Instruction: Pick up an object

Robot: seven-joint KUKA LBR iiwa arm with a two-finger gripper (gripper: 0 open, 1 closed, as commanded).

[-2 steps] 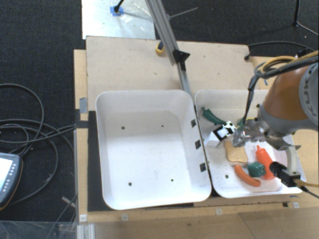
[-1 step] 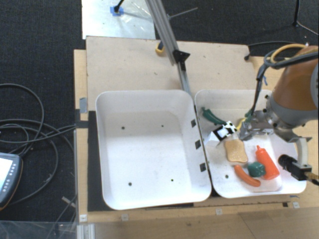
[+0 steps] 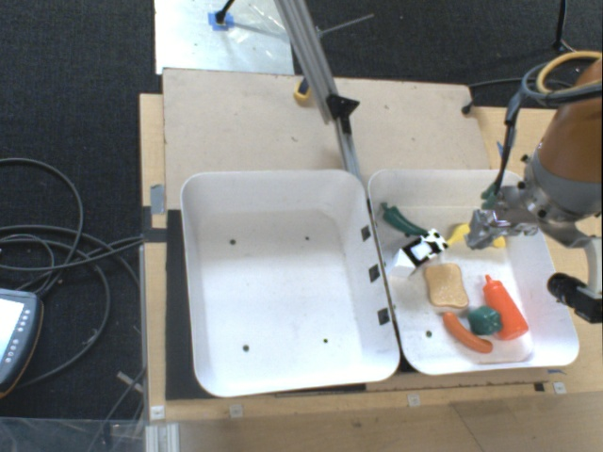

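I am at the approach step: my gripper (image 3: pixel 482 231) hangs over the right bin (image 3: pixel 556 347) in the right of the frame, and I cannot tell its state. A yellow piece (image 3: pixel 459 234) lies just left of it. Next I judge I must descend and grasp it.

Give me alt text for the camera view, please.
The gripper hangs over the right bin, which holds a slice of bread, an orange bottle, a sausage, a teal piece, a green item and a black-and-white toy. The left bin sits beside it.
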